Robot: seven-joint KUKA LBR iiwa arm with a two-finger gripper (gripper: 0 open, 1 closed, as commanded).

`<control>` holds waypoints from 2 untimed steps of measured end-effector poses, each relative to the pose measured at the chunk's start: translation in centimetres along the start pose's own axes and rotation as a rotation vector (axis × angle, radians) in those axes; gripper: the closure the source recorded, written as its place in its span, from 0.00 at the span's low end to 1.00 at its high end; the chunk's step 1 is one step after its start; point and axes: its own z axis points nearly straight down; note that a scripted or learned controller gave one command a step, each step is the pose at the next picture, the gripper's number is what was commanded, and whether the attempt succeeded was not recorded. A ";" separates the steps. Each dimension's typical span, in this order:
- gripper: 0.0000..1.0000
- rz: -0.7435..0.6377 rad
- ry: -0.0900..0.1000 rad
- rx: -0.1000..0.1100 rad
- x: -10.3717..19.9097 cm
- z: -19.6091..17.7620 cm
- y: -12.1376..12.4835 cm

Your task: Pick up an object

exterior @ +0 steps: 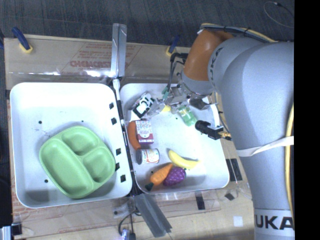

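Note:
My gripper [171, 102] hangs low over the back of the right bin [216, 159], under the grey wrist with its orange band. A pale green bottle [188, 116] lies just right of and below the gripper. A black-and-white object [144, 104] lies to its left, and a small yellow piece [165, 109] peeks out beneath it. Further forward lie a red-and-white carton [144, 132], an orange sausage [132, 135], a small can [149, 156], a banana [181, 159], a carrot [160, 174] and purple grapes [174, 176].
The left bin [25, 134] holds a green divided plate [77, 160]. A metal divider [118, 54] stands between the two bins at the back. The arm's large grey body covers the bench to the right of the right bin.

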 end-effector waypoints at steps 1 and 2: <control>1.00 -0.006 -0.001 0.000 0.1 -1.1 0.1; 0.00 -0.007 -0.001 0.001 0.1 -1.1 0.1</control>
